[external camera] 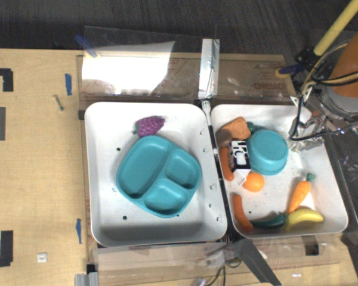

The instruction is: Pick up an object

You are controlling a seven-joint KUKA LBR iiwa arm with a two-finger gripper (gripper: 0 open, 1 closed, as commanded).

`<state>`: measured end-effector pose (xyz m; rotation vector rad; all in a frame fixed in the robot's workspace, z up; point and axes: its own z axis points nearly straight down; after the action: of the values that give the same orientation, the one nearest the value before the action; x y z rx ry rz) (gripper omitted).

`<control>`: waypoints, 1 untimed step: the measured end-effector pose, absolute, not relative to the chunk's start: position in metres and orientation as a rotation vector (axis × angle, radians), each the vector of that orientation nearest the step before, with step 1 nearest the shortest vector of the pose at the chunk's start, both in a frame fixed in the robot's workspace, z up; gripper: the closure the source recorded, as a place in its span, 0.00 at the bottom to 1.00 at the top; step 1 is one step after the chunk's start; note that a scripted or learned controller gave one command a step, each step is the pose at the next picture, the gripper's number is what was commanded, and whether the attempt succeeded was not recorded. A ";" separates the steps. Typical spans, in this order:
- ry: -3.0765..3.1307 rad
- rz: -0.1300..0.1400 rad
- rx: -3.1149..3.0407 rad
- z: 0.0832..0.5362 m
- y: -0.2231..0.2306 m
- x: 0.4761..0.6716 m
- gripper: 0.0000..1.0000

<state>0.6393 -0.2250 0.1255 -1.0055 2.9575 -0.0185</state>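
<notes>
Gripper (307,137): at right bin's (337,186) far right edge; finger state cannot be told. Right bin: teal bowl (268,151), carrot (299,194), banana (305,217). Left bin (101,177): teal tray (159,176), purple grapes (150,124).

Teal cup (267,151) upside down in the right bin (337,189) among an orange (254,182), carrot (299,194), banana (305,217)

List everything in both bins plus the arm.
divided plate: 1, teal, left bin centre
grapes: 1 bunch, purple, left bin, beside plate's far edge
bowl: 1, teal, upside down, right bin
orange: 1, orange, near the bowl
carrot: 1, orange, right bin
banana: 1, yellow, right bin near corner
bins: 2, white, side by side
gripper: 1, metal, over right bin's right edge
</notes>
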 end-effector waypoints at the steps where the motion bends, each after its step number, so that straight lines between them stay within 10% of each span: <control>1: 3.054 -0.011 -0.634 0.094 -0.180 0.672 1.00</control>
<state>0.6718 -0.1799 0.0945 -0.6345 3.0537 -0.0111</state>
